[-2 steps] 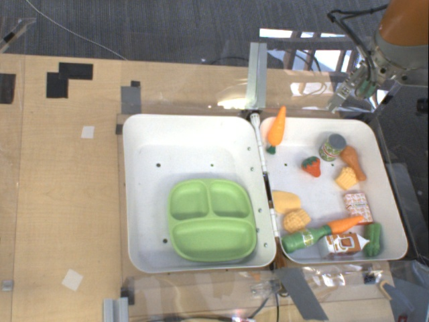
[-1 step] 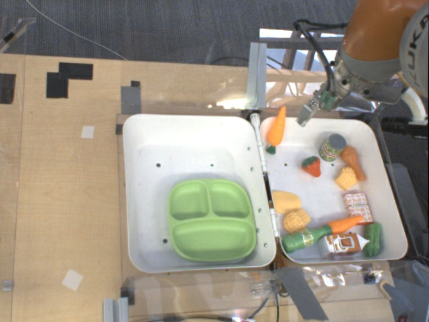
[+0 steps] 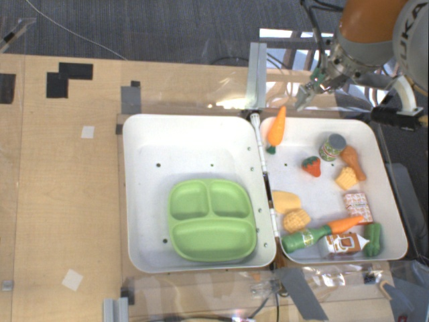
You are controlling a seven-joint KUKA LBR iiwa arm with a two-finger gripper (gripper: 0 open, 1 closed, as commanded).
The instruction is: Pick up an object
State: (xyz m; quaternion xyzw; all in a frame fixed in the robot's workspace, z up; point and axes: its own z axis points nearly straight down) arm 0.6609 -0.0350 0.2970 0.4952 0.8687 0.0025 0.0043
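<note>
The wooden bench (image 3: 60,200) bears two white bins (image 3: 144,200) side by side.

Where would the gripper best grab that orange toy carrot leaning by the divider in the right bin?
Probably across the thick upper part of the orange toy carrot, coming straight down from above. It lies lengthwise along the right white bin's left wall, green tip toward the viewer, so fingers closing across its width have little room on the wall side. The gripper hangs up beyond the bin's far edge.
</note>
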